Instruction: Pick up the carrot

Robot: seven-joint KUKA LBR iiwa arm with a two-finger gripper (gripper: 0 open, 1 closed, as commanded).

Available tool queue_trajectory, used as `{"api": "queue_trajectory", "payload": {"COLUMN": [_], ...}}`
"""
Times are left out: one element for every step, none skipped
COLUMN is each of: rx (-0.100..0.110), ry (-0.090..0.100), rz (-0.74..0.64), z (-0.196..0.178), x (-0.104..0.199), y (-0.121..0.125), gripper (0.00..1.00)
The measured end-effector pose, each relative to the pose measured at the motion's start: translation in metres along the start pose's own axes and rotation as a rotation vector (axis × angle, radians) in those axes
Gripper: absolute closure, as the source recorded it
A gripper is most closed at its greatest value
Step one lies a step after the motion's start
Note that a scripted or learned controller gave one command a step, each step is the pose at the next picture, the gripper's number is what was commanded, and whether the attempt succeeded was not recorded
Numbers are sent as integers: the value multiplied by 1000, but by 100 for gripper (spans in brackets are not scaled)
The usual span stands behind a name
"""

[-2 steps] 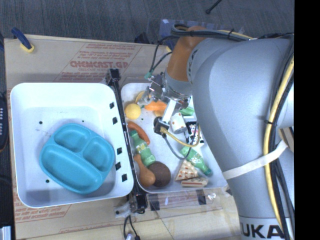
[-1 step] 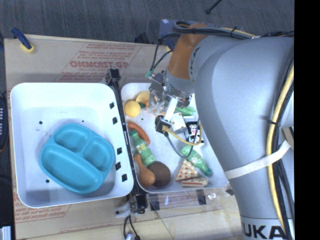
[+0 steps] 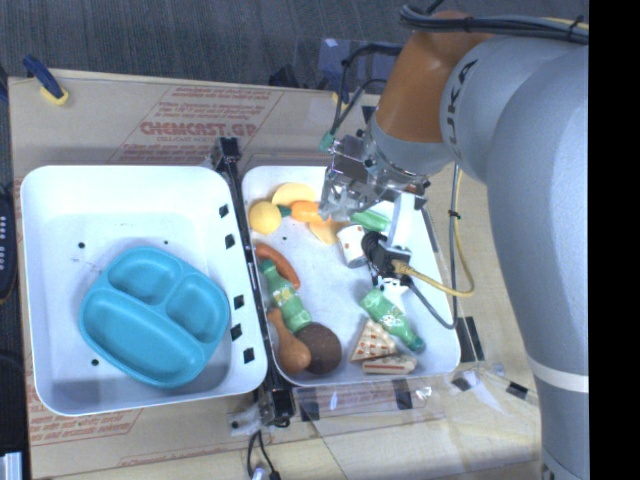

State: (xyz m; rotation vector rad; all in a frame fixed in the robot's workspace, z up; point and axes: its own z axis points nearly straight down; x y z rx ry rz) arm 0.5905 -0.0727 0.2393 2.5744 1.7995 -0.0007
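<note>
The carrot (image 3: 276, 262) lies by the right bin's (image 3: 440, 318) left wall. The gripper (image 3: 340, 200) hovers near a lemon (image 3: 264, 216); whether it grips anything cannot be told.

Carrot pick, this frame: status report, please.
Gripper low over right bin's far end, among yellow and orange toy foods. Carrot lies by the divider, untouched. Green bottle lies against its near end.

Probably a robotics lab, KUKA arm (image 3: 500, 98), white bins (image 3: 40, 268), toy food
</note>
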Motion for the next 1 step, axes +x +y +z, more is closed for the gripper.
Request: {"api": "queue_trajectory", "payload": {"rx": [12], "ry": [-3], "rz": [33], "z": [16], "x": [38], "y": [-47], "gripper": [100]}}
